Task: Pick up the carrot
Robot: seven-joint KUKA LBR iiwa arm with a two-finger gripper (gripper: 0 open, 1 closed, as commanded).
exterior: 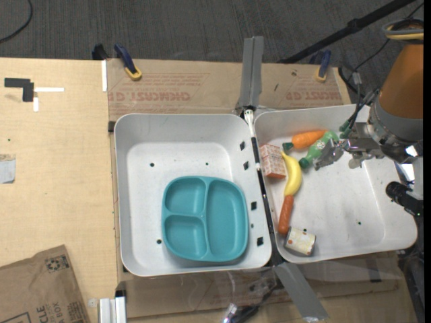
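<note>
The carrot (306,139) is orange and lies at the back of the right bin (350,214), with its pointed end toward the left. Green foliage or a green object (316,151) touches its right end. My gripper (331,155) reaches in from the right and hangs just right of and in front of the carrot, over that green object. The metal wrist hides what lies directly beneath it. Nothing is visibly held.
A yellow banana (292,173), a small red-and-white carton (271,161), a red-orange long item (285,214) and a small white box (300,241) lie along the right bin's left side. The left bin (135,180) holds a teal divided plate (205,219).
</note>
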